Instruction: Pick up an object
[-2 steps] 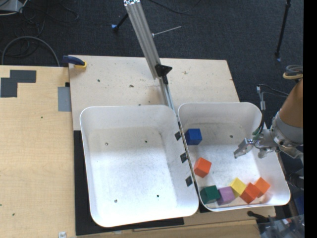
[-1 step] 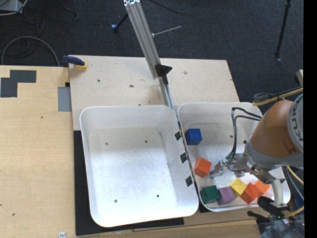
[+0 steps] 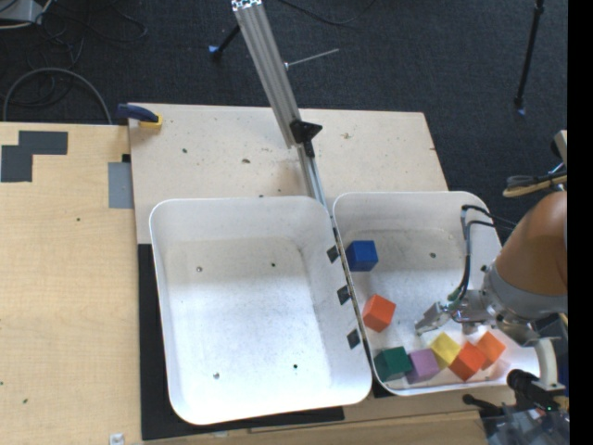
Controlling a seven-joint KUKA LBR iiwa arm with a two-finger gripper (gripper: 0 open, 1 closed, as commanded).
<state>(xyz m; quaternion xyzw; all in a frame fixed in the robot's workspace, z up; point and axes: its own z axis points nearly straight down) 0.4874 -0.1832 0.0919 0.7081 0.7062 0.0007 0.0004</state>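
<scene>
The metal two-finger pincer (image 3: 443, 317) hangs open and empty; a small yellow cube (image 3: 446, 348) lies just below it, a small orange cube (image 3: 378, 312) to its left.

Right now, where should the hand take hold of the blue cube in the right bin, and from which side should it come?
Grip the small blue cube across two opposite flat faces, coming straight down from above. It sits alone on the floor of the right white bin, apart from the orange cube, so most sides look free. Only the divider wall is close on its left, so close across the other pair.
</scene>
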